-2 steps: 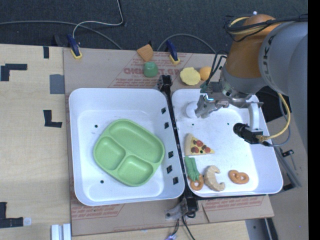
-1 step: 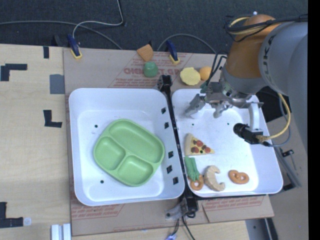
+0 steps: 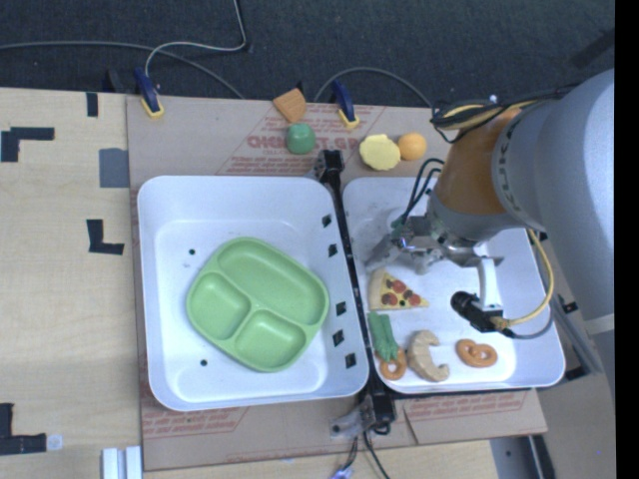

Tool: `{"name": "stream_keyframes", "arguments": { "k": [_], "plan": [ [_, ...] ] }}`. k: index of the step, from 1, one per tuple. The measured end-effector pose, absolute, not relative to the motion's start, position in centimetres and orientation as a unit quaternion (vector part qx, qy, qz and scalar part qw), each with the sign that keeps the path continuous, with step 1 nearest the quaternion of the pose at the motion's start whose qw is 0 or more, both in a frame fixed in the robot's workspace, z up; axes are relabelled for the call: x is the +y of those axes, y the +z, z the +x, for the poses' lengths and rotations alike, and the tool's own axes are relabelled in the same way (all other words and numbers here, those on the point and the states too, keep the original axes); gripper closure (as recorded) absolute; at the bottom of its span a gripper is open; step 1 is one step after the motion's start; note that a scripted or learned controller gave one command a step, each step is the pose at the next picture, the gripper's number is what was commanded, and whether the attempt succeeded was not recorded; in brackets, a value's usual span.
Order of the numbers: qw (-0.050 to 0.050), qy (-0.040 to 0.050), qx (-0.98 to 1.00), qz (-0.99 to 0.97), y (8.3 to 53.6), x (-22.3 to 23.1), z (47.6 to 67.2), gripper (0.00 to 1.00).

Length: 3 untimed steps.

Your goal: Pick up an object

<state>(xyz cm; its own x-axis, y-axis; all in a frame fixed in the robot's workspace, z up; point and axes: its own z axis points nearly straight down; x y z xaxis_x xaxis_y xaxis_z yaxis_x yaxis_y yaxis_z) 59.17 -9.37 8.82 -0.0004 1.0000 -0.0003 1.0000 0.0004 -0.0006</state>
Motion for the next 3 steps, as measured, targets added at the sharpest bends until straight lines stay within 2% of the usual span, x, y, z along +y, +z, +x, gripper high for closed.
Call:
{"name": "stream_keyframes", "arguments": {
  "k": [1, 2, 3],
  "plan": [
    [-0.002, -0.0011, -0.707, -0.707, 8.7, -10.7, 53.3, 0.00],
    [-0.005, -0.0022, -0.707, -0.707, 8.7, -10.4, 52.0, 0.00],
    [-0.001, -0.0009, -0.708, -0.706, 18.5, -6.5, 58.5, 0.00]
  ]
}}
